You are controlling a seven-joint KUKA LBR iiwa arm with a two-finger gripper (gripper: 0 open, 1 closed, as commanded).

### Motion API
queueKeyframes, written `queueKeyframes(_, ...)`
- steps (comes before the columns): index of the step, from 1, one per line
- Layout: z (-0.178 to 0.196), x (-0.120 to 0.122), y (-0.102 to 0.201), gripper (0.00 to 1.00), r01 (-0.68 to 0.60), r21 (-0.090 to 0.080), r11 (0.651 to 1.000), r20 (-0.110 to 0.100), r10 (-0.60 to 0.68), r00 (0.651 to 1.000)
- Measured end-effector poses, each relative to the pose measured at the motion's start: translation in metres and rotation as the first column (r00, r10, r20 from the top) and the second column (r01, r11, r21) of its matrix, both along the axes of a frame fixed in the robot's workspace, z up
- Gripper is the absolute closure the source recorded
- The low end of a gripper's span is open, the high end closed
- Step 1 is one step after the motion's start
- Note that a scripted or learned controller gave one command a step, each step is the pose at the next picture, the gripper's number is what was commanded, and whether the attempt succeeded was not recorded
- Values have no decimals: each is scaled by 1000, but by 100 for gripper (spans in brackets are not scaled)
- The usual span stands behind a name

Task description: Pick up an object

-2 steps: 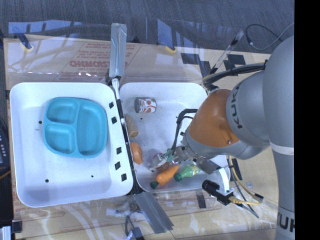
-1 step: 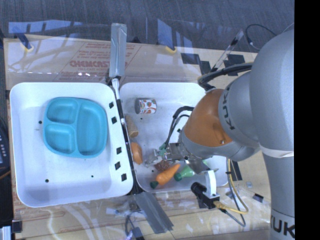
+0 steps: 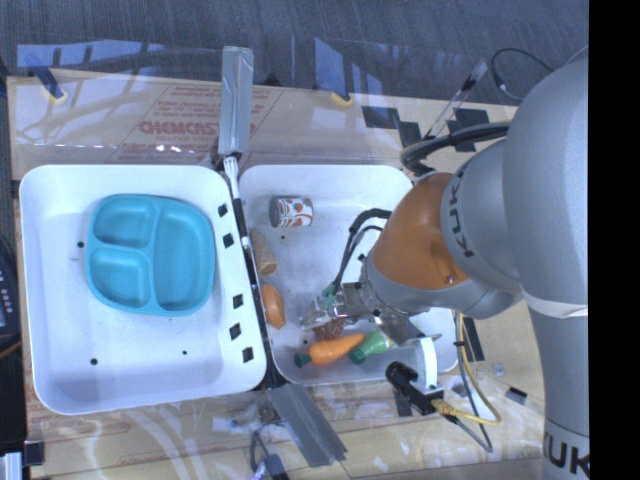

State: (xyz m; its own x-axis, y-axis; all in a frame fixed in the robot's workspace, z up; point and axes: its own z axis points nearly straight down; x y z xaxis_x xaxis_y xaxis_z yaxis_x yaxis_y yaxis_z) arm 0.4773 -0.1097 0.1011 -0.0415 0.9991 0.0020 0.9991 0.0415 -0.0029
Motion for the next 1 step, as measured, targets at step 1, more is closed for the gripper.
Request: queueKeyframes(1,120,53,28,100,32,-1,999,2,-32,999)
